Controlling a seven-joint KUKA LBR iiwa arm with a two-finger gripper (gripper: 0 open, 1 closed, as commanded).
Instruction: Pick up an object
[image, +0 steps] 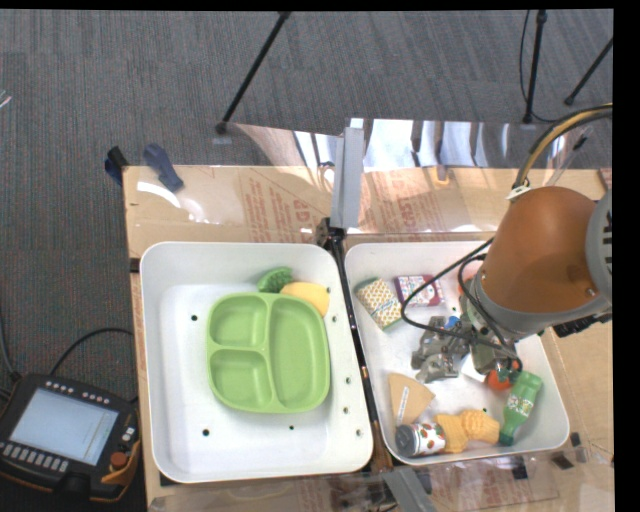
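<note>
— Where do we see the fingers (437, 362)?
— Mid right bin (372, 400); open or shut, we cannot tell.
— Objects?
— Green bottle (519, 407) near its front right corner; green tray (268, 353) mid left bin (170, 400).

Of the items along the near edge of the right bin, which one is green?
The green plastic bottle, lying tilted in the near right corner of the right white bin. Beside it, the waffle-textured yellow toy and small printed can are not green.

Looks down at a slant from above on two shallow white plastic bins (160, 300) side by side, moderately far.
</note>
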